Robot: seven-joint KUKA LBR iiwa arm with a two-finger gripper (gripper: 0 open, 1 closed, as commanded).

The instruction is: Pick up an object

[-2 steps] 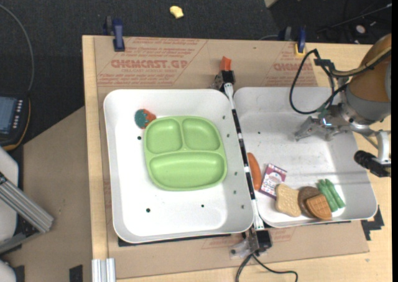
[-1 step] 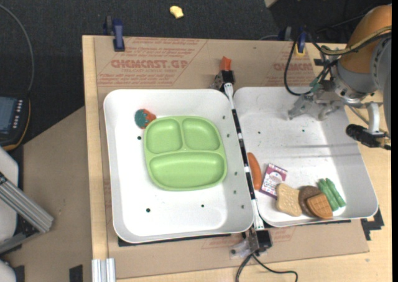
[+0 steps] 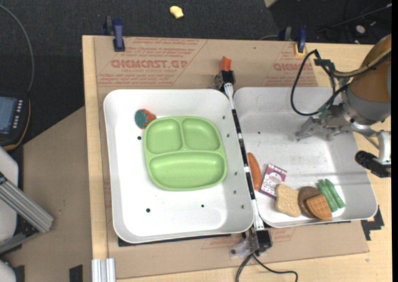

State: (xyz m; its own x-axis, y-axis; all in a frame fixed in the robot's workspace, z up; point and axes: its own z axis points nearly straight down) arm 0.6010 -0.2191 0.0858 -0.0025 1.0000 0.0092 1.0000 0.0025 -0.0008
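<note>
The task names no single object; the candidates lie clustered at the near edge of the right bin (image 3: pixel 273 103), all well below and mostly left of the gripper (image 3: pixel 320 126), none touching it; its fingers splay apart over bare bin floor with nothing between them. Nearest along that edge is a small pink-and-white packet (image 3: pixel 272 180), down and left of the claw; just beyond it, against the divider between the bins, lies an orange carrot (image 3: pixel 254 170); to the packet's right sit a tan bread slice (image 3: pixel 288 200), a brown cookie (image 3: pixel 307 197), an orange waffle piece (image 3: pixel 319 207) and a green bean pod (image 3: pixel 331 194), packed touching or overlapping one another, roughly straight below the claw. A black cable (image 3: pixel 298 84) loops above the claw, and the arm (image 3: pixel 373 91) enters from the right. Far left of the claw, in the left bin (image 3: pixel 124 150), rests a green divided plate (image 3: pixel 185 152) with a small red-and-teal object (image 3: pixel 145 117) at its upper left corner. Open floor spreads around the claw on every side; the bin's walls stand well apart from it.
</note>
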